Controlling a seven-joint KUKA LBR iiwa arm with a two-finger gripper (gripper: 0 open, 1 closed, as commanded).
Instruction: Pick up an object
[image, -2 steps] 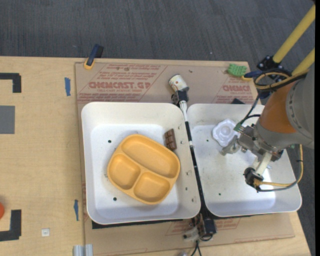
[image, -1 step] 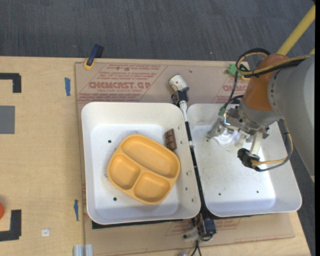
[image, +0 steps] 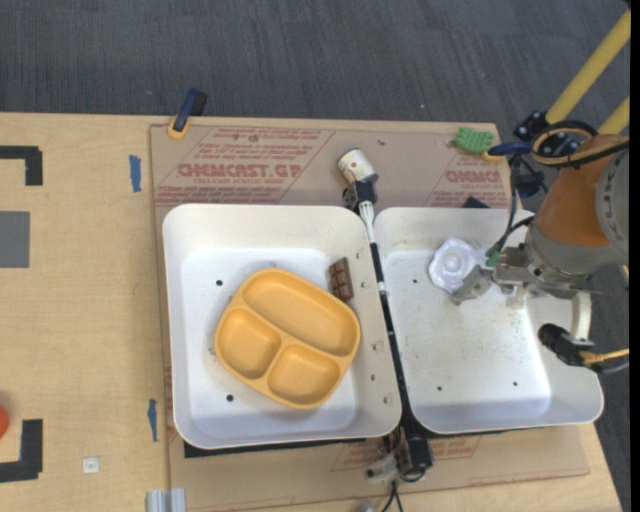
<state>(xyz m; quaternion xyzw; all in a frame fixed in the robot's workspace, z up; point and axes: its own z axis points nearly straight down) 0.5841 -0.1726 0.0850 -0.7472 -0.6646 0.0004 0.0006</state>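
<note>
You are at the reach-and-grasp stage of the pick, by my reading: the arm (image: 580, 200) comes in from the right over the right bin (image: 480, 400), and its gripper (image: 478, 285) sits low at the far end of that bin, right up against a small clear plastic cup or lid (image: 452, 264). That pale, roundish piece lies on the bin floor near the far left corner, close to the wall shared with the left bin (image: 190, 300). The grey tip of the hand appears to touch the piece's near right edge, but the piece is not shown between the fingers, so do not count it as held. How wide the hand stands cannot be told from this angle, since the wrist body covers most of it. In the left bin, a yellow three-compartment plate (image: 288, 337) lies near the middle, and a small brown bar-like piece (image: 341, 279) rests just beyond its far right edge, beside the dividing wall. For the next move, you likely want the hand centred over the clear piece, with a finger on each side, then a firm close and a slow lift. The thin, slick plastic may slide or tip away if it is pushed from one side only.
</note>
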